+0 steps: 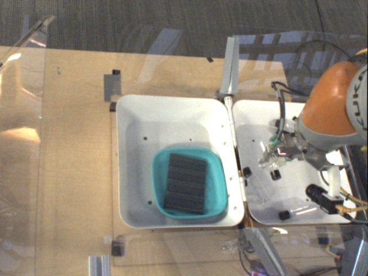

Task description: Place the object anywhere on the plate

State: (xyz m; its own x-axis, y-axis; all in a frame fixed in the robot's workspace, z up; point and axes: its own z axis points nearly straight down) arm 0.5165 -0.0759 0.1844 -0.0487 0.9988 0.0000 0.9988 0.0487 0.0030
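Already on teal plate (216,177), dark block (186,183), claw (275,156) over right bin (259,209), grip unclear

Looks like a robotics lab cell. My arm (336,105) works over a plywood bench (57,171) with two white bins (129,154) bolted side by side, clear acrylic guard panels (23,96) around, grey carpet (144,10) beyond, loose cabling (282,94).

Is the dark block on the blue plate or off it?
On it. The block lies flat inside the plate's rim, in the left bin.
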